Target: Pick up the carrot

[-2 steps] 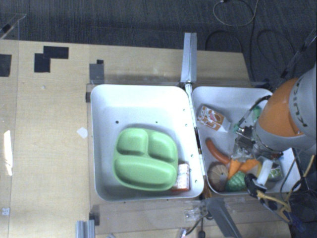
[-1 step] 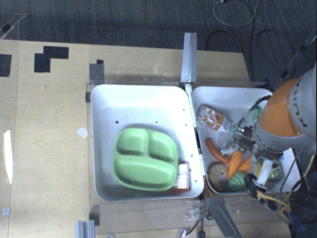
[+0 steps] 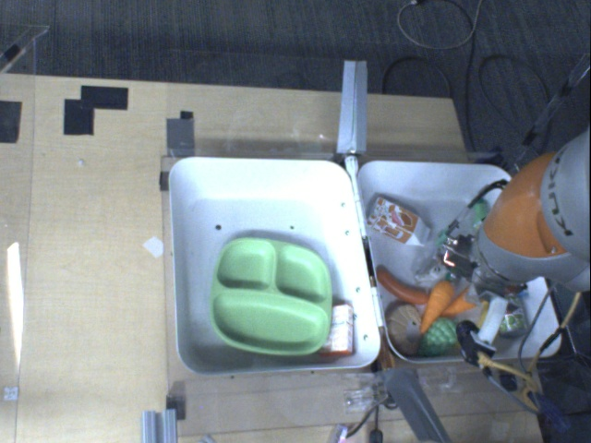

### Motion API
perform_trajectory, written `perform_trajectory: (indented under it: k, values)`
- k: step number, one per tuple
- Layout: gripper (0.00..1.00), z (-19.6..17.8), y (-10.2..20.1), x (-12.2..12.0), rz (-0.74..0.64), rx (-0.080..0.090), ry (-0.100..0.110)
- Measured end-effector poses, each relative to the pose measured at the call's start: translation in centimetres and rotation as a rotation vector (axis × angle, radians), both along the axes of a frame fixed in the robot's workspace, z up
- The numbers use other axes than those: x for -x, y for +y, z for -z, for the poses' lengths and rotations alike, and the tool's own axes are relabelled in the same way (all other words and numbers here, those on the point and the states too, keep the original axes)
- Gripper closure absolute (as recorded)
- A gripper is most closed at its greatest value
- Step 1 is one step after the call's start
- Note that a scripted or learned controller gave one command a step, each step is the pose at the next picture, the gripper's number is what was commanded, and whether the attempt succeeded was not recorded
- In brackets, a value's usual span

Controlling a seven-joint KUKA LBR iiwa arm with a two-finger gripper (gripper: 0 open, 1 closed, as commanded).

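Over the right white plastic bin (image 3: 406, 178) I see my gripper (image 3: 459, 264) just beside the orange tapered carrot (image 3: 436, 305); its grip is hidden, possibly touching, I cannot tell.

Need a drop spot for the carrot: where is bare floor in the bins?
Left bin: bare white above the green tray, toward the far wall. Right bin is crowded near the carrot; bare only at its far edge.

A pale wooden bench (image 3: 83, 247) fills nine o'clock. Dark carpet (image 3: 203, 17) lies at twelve, crossed by black cables (image 3: 441, 12).
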State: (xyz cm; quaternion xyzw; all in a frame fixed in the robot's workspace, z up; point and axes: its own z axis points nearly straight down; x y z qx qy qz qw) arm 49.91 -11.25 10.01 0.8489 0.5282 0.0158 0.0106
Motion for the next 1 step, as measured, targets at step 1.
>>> perform_trajectory:
  k: [1]
  values:
    - [1.00, -1.17, -0.14, -0.30, -0.003, 0.008, -0.011]
